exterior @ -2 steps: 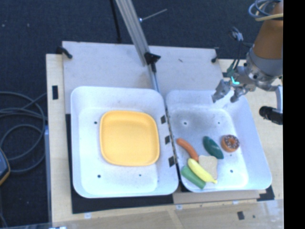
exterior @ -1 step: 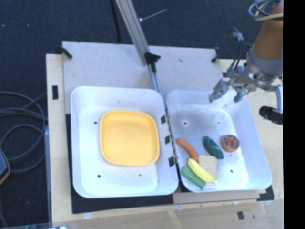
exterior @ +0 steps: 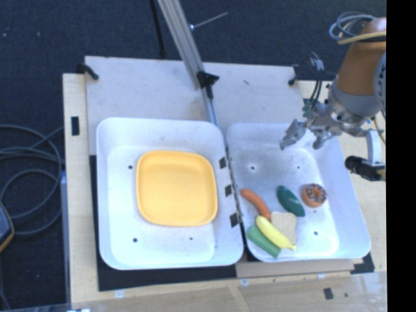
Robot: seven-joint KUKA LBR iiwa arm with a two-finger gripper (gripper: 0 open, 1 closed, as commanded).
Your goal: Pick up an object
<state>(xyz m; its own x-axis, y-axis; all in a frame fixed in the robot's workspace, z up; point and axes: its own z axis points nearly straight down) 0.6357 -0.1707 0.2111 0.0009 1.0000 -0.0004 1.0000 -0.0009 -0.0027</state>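
I observe the two-finger gripper spread apart, holding nothing, over the far side of the right shallow white bin, well apart from the orange plastic carrot lying nearer.

A yellow square plate lies in the left white bin. The bins rest on a pale bench. Grey cables coil on the dark floor at left.
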